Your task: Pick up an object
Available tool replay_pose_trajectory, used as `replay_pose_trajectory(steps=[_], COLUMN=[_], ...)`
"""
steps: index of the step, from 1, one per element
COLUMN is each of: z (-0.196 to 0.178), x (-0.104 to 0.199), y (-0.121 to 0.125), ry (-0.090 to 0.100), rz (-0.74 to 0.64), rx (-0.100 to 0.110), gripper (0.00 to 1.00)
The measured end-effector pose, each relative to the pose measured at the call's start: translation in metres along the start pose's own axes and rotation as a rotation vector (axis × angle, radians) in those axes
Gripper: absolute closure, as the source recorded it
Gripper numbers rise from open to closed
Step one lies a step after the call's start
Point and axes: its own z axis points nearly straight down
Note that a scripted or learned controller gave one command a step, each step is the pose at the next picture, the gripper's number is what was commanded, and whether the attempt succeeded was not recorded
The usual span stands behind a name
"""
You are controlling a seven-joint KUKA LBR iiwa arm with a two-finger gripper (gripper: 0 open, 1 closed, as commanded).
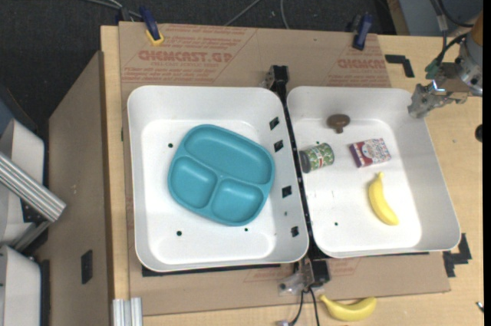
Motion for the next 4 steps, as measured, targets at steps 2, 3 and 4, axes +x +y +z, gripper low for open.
replay_pose_trajectory(steps=[2,3,4], z=[-0.050,-0.033,-0.031], x=[0.043,0.099,0.150], y=[-0.016,-0.031,-0.052], ry=[0.004,0.006,0.006], rz=[-0.002,-0.004,-0.004], rx=[0.009,0.011,0.011], gripper=[1.00,1.00,1.00])
